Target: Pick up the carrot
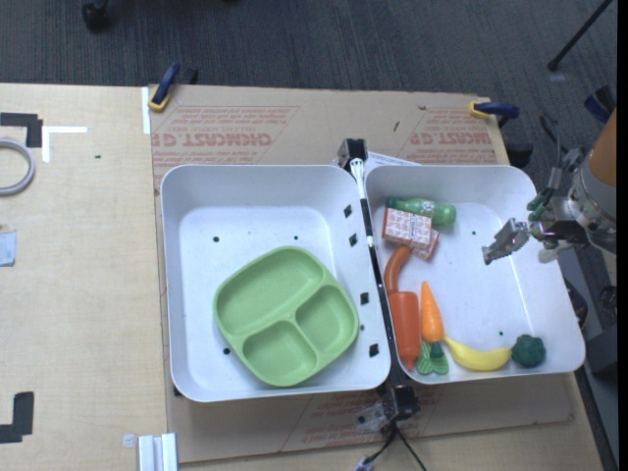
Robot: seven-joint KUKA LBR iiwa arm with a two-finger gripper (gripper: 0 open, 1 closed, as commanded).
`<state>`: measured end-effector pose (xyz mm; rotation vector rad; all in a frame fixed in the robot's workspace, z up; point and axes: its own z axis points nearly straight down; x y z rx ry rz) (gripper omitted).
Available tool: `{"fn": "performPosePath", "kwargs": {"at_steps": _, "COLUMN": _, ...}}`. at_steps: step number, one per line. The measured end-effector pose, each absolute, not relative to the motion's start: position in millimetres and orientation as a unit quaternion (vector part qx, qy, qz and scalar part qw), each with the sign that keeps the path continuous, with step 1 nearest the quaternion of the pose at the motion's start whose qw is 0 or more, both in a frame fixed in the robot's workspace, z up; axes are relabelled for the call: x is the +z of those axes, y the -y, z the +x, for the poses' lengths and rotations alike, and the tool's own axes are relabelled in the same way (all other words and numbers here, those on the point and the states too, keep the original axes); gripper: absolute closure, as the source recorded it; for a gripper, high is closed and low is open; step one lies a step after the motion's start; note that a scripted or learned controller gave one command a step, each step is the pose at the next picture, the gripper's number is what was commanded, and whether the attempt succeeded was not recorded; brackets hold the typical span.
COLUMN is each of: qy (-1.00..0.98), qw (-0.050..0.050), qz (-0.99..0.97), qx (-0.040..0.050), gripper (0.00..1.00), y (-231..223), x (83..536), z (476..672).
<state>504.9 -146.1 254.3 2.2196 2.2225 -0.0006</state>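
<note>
end effector R bin, grip state unclear | carrot near front edge

Bright even overhead light, soft shadows, slightly grainy, mild edge blur

Wooden bench, cardboard sheet, two white bins side by side

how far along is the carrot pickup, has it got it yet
Not yet; nothing looks done. The carrot lies in the right bin near its front, beside the long red-orange piece and touching the banana. In hand: the gripper hovers over the bin's right side, apart from the carrot, with nothing visible between its fingers. Left: move over the carrot, descend, grasp and lift.
</note>
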Motion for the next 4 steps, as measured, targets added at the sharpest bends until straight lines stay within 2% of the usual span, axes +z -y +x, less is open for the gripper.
{"fn": "performPosePath", "kwargs": {"at_steps": 1, "qy": -0.646, "qw": -0.001, "qz": 0.764, "qx": -0.0003, "gripper": 0.00, "y": 115, "x": 125, "z": 494.0}}
{"fn": "performPosePath", "kwargs": {"at_steps": 2, "qy": -0.623, "qw": 0.003, "qz": 0.782, "qx": -0.0010, "gripper": 0.00, "y": 100, "x": 93, "z": 505.5}}
{"fn": "performPosePath", "kwargs": {"at_steps": 3, "qy": -0.623, "qw": 0.001, "qz": 0.782, "qx": -0.0004, "gripper": 1.00, "y": 98, "x": 102, "z": 506.2}}
{"fn": "performPosePath", "kwargs": {"at_steps": 4, "qy": -0.549, "qw": 0.000, "qz": 0.836, "qx": -0.0003, "gripper": 1.00, "y": 53, "x": 192, "z": 496.1}}
